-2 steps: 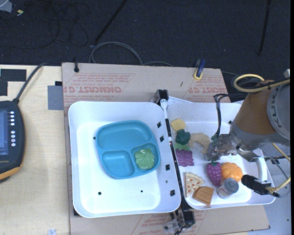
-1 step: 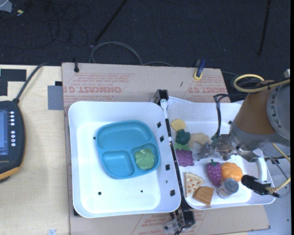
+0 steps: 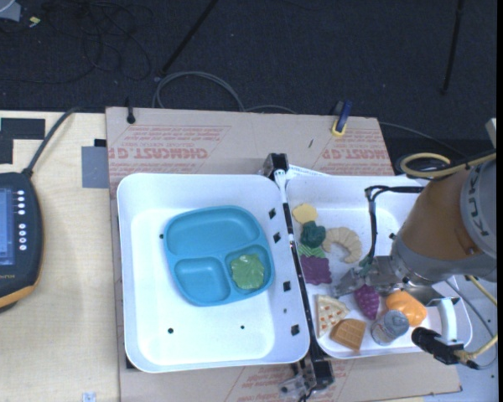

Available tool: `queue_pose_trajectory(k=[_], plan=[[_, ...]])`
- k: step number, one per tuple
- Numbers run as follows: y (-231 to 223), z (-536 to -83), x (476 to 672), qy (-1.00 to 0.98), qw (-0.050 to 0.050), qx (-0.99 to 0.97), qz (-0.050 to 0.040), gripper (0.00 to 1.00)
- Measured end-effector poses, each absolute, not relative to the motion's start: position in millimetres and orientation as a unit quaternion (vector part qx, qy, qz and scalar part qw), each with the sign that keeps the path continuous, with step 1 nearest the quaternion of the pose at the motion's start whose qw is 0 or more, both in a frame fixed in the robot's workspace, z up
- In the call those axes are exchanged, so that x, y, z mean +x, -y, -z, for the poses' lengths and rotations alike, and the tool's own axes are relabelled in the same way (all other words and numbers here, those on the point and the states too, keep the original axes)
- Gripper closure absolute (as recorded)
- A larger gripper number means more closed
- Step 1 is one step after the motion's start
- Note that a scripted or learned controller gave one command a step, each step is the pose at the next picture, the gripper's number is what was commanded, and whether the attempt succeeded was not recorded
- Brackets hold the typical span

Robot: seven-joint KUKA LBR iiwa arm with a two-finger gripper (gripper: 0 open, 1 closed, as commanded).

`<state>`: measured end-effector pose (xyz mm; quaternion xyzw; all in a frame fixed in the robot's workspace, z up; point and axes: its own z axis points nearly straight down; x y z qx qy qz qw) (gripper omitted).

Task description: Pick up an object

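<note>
The right bin (image 3: 386, 193) holds several toy foods: a yellow piece (image 3: 304, 213), a green broccoli (image 3: 313, 235), a pale croissant (image 3: 345, 241), purple grapes (image 3: 316, 268), a dark purple item (image 3: 367, 301), a pizza slice (image 3: 328, 311), a tan bread piece (image 3: 348, 333), an orange (image 3: 405, 306) and a grey can (image 3: 389, 327). My gripper (image 3: 358, 280) is low inside this bin. It sits between the croissant and the dark purple item, just right of the grapes. The arm's orange band (image 3: 440, 224) hides the bin's right part.
The left bin (image 3: 142, 249) holds a blue divided tray (image 3: 205, 241) with a green leafy toy (image 3: 248, 271) in its lower right compartment. A divider ridge (image 3: 285, 249) separates the bins. A teach pendant (image 3: 4, 233) lies at far left. Cables run behind the bench.
</note>
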<state>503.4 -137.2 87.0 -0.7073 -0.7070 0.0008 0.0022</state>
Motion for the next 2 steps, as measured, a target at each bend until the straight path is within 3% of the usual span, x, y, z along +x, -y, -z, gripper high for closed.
queue_pose_trajectory(k=[1, 2], plan=[[139.4, -98.4, 505.3, 0.705, 0.001, -0.709, -0.0002, 1.0], [54.2, -208.4, 540.5, 0.711, -0.002, -0.703, 0.0045, 1.0]])
